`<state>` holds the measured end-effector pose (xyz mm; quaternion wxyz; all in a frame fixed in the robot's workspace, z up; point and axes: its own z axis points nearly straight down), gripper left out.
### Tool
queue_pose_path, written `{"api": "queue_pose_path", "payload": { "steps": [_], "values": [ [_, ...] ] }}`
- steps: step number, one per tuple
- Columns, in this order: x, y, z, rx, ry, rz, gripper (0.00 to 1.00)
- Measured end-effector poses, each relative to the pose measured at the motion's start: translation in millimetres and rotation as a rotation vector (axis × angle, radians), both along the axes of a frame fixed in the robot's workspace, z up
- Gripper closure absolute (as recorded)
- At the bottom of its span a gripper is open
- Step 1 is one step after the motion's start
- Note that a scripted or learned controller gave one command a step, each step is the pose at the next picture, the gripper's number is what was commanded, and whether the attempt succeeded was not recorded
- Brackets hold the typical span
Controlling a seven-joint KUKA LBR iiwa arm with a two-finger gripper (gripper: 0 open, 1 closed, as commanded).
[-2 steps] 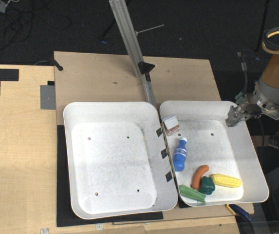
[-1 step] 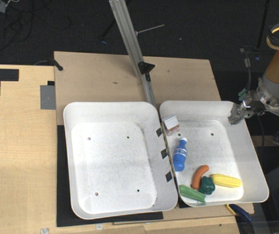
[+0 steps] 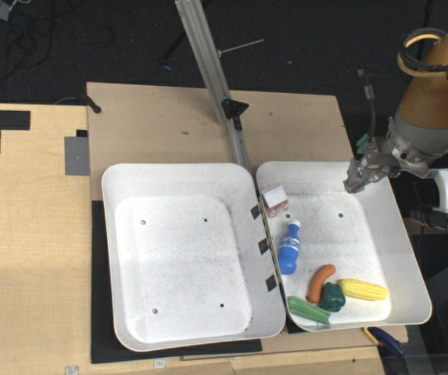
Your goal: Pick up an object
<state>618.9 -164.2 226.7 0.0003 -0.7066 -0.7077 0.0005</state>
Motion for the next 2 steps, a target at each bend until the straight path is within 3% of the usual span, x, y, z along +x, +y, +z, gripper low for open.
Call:
{"api": "queue_pose_path", "payload": {
  "steps": [2],
  "values": [
    [18.4, 103.2, -10.5, 0.003, 0.003, 0.002, 1.00]
  ]
}}
